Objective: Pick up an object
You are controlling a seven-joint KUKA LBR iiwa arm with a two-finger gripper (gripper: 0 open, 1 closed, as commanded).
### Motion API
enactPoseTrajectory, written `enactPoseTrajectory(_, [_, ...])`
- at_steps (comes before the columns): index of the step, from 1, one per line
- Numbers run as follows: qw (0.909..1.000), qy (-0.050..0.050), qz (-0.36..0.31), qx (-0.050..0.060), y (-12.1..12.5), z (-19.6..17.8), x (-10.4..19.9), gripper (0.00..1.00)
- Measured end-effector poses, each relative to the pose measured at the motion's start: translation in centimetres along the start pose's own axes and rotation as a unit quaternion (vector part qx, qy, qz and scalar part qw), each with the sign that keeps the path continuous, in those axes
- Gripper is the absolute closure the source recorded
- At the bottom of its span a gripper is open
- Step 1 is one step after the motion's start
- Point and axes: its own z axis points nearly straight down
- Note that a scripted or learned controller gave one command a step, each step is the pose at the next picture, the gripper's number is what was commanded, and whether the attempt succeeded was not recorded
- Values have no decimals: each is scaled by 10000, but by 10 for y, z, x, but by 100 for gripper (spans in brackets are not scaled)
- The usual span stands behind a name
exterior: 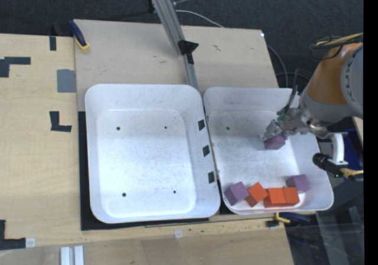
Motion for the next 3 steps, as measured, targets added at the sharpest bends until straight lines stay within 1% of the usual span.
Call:
enactPoseTrajectory(1, [10000, -4, -2, -20, -27, -151, 56, 100])
enactPoseTrajectory(2, [10000, 14, -24, 41, -11, -98, 135, 100])
enactPoseTrajectory(3, [10000, 9, -25, 41, 2, -61, 216, 100])
